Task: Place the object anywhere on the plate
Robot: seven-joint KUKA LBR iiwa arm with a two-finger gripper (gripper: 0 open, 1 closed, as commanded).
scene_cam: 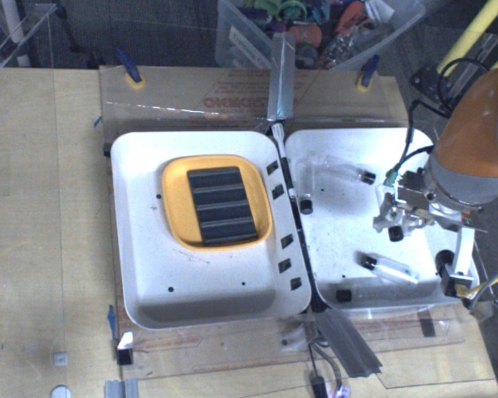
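On the pale tabletop (33, 222) two white bins stand side by side and touch along their inner walls. In the right bin (332, 247), close to its near wall, the nearer clear tube (388, 266) with a dark end lies almost flat on the floor. Just beyond this tube the gripper (396, 229) hangs over the right part of the same bin, under the grey arm with the orange band; I cannot tell if it is open or closed, and nothing is seen in its hold. In the left bin (141, 305) the yellow plate (176, 214) lies in the middle, and the black ridged block (224, 206) rests on it, inside its rim. The farther clear tube (340, 173) lies near the far wall of the right bin. Behind both bins stands a clear box (232, 23) with colourful things.
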